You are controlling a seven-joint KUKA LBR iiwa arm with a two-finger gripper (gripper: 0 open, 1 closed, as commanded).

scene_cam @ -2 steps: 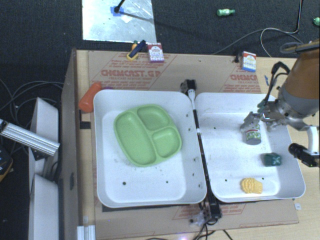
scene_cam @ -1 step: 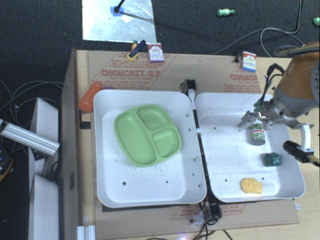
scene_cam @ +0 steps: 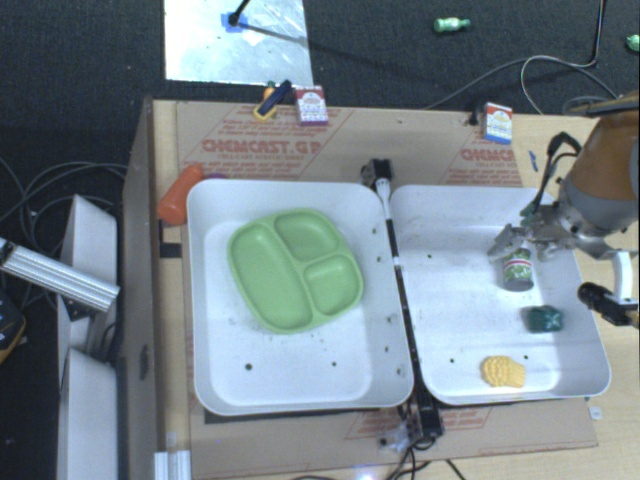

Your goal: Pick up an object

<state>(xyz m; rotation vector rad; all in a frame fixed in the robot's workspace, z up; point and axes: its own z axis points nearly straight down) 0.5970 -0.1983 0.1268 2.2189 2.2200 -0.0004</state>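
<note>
Gripper (scene_cam: 519, 240), grip state unclear, sits atop the upright small jar (scene_cam: 517, 269).

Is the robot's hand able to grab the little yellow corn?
Probably yes. The corn lies alone in the right bin, nothing on top of it, and the hand is over that same bin.

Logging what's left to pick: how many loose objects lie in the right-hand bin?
3. A small can sits at the gripper, a dark teal object lies nearer the right rim, and a yellow corn piece lies by the front wall. The arm may hide others.
</note>
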